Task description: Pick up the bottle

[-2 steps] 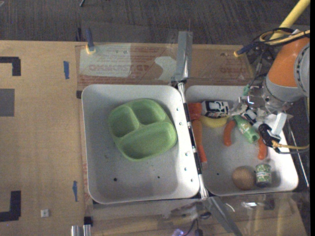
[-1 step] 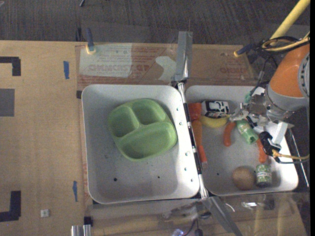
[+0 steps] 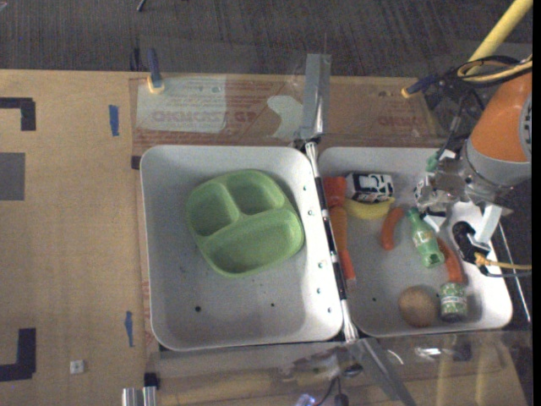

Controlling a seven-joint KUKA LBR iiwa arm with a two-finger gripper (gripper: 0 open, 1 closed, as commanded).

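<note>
- Bottle (image 3: pixel 425 238), green, lying in right bin (image 3: pixel 372 311), between an orange carrot (image 3: pixel 390 227) and another orange piece (image 3: pixel 454 265)
- Gripper (image 3: pixel 433 194) hovering just above bottle's top end; can't tell whether it's gripping anything
- Green divided plate (image 3: pixel 243 221) sitting in left bin (image 3: pixel 169 294)

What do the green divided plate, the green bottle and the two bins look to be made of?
Green divided plate: likely moulded plastic, matte, uniform colour with soft rounded ridges. Green bottle: probably translucent plastic with a slight sheen, though it is small and blurred. Left bin and right bin: white, smooth, rounded corners, probably plastic; the look leaves this open.
</note>
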